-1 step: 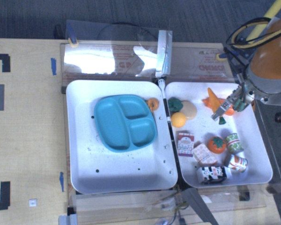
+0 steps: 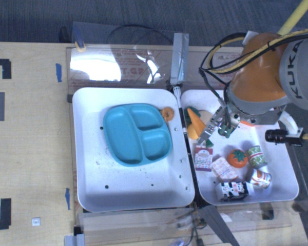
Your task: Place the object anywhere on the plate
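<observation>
Here the arm [image 2: 262,76] hides the fingers [image 2: 211,128] above the carrot [image 2: 196,123], so their spread is unclear.

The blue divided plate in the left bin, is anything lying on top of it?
Nothing lies in the compartments of the blue divided plastic plate. A small round orange-brown piece sits beside its upper right rim, on the white left bin. Whatever is beneath the plate is covered.

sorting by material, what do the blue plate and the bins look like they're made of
Blue plate: likely moulded plastic, matte to satin; uniform colour, soft rounded dividers, only faint sheen. Left bin and right bin: probably thin formed plastic, white and slightly glossy, with rounded corners and a rolled rim; coated metal can't be excluded.
</observation>
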